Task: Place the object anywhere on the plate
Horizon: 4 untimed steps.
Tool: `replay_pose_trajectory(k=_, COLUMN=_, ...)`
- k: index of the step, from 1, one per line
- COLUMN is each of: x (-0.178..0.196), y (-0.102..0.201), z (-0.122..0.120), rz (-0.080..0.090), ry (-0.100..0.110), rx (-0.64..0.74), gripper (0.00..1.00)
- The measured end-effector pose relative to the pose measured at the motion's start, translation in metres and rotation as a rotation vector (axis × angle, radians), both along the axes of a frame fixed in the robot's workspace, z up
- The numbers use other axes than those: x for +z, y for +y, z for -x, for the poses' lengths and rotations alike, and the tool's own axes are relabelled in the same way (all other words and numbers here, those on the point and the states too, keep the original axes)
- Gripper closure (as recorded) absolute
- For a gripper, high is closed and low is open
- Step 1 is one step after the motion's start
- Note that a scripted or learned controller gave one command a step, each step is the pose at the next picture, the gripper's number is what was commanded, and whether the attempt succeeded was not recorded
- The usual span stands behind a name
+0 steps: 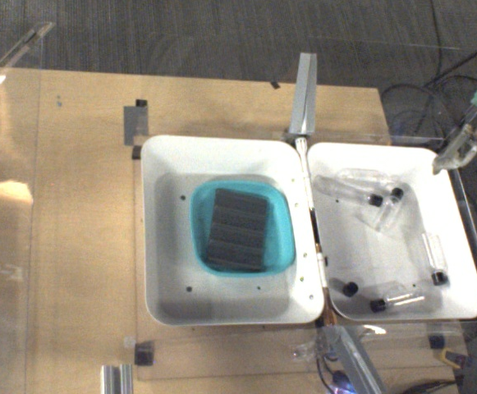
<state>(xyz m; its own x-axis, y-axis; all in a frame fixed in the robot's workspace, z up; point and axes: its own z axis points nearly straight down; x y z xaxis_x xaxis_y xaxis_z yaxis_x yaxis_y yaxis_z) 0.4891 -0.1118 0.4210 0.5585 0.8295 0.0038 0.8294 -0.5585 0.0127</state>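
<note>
- The left bin (160,220) holds a teal plate (281,228) near its middle. A dark ribbed block (238,230) lies flat on the plate, inside the plate's rim on every side, slightly closer to the rim nearest the right bin.
- Judgement: the block already rests where the task wants it. The main risk is a further pass that nudges or lifts it back off the plate.
- The right bin (456,245), touching the left bin along the shared edge, holds several clear tubes with black caps (361,194), scattered well apart from the plate.
- Judgement: these tubes are see-through and round, so a grasp aimed at one is likely to slip or roll it against the bin wall.
- The gripper (465,142) sits beyond the far right corner of the right bin, well apart from the plate. Its opening cannot be made out.
</note>
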Motion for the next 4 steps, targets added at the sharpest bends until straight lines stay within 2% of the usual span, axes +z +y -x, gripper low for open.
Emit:
replay_pose_trajectory(k=1, x=0.0152, y=-0.0826, z=0.0003, rz=0.001, ry=0.002, rx=-0.116, gripper=0.0)
replay_pose_trajectory(k=4, x=0.0151, y=-0.0912, z=0.0006, rz=-0.004, ry=0.001, rx=-0.42, gripper=0.0)
